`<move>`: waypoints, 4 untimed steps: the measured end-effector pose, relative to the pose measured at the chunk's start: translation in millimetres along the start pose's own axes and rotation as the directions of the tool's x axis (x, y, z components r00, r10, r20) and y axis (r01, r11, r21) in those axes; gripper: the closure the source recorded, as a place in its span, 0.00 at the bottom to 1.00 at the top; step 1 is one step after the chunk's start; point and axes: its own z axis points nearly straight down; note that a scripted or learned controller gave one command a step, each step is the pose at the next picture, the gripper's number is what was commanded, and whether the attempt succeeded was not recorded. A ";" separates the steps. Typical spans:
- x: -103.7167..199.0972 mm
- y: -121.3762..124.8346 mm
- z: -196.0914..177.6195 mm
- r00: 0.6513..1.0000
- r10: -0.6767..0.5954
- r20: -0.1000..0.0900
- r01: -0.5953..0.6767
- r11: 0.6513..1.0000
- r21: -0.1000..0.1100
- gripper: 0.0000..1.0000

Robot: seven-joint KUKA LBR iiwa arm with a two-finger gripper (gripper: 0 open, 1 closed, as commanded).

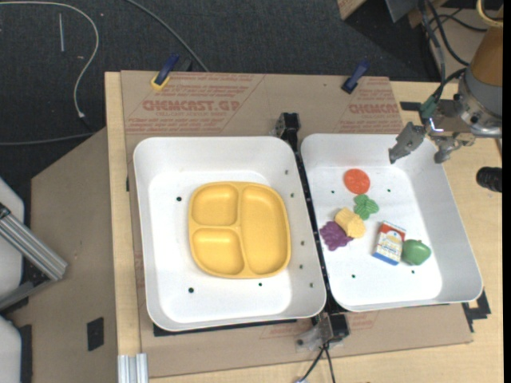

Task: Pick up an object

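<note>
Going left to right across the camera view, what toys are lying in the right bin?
Purple grapes → yellow piece → small carton → green apple. The red tomato and green sprig sit above the yellow piece, so their place is unclear.

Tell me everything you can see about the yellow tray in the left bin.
The yellow tray is a rounded-corner rectangle that looks like moulded plastic, split into three compartments: two smaller ones on the left, one above the other, and one long one on the right. All three look bare. It lies flat, open side up and slightly turned, on the floor of the left bin, roughly in the middle, away from the walls. Nothing else touches it.
</note>
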 end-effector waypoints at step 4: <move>-7.3 4.3 163.1 1.000 0.001 0.000 -0.001 1.000 -0.001 1.00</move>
